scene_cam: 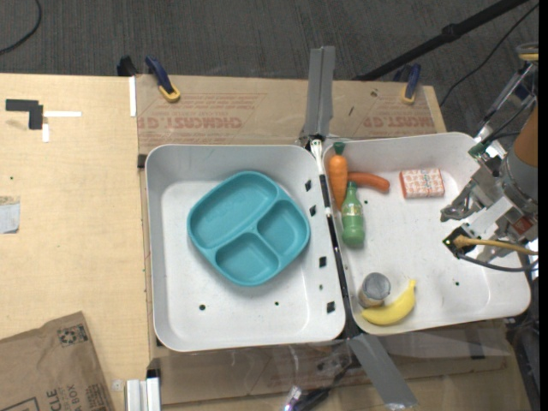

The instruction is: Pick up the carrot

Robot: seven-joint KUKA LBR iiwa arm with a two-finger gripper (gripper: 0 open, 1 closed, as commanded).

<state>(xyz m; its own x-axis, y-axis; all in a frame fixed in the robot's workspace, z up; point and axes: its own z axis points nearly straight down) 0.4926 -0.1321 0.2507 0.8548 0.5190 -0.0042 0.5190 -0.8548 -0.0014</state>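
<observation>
Carrot [337, 171]: upper left corner of right bin [428, 259], along its wall.
Neighbours: green bottle [352, 217] just below; red pepper [370, 181] beside it, rightward.
Tool [469, 205]: right of frame; grip state cannot be told.
Surface: pale wooden bench [68, 229].

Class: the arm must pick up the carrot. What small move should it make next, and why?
Probably travel left in the view across the right bin: the gripper sits at its right side, while the carrot lies beside its left wall.
</observation>
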